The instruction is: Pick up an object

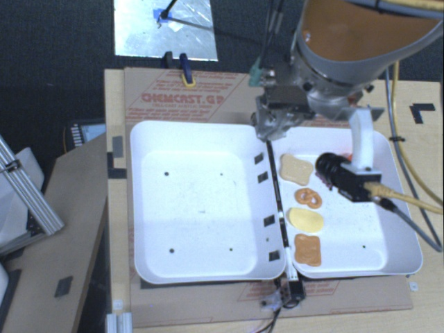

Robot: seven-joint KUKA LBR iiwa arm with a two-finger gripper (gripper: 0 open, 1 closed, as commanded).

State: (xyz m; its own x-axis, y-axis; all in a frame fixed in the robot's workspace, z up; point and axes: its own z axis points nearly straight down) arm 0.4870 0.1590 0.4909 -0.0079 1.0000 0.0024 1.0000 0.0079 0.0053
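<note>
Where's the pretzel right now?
The pretzel lies in the right bin, near its left wall, between the bread slice above and yellow piece below.

One fixed cam, set high over the bench, looking down at a slant so the far edge sits at top of frame. Mid distance: both white bins fit whole, plus bench edges and dark floor beyond. Arm comes in from frame right and looms big at top, i.e. nearer the lens than the bins. Pincer hangs approx. over the far end of the divider between bins; left bin spreads to its left and toward the cam, right bin to its right and toward the cam. No 2nd view, so nothing shared.
</note>
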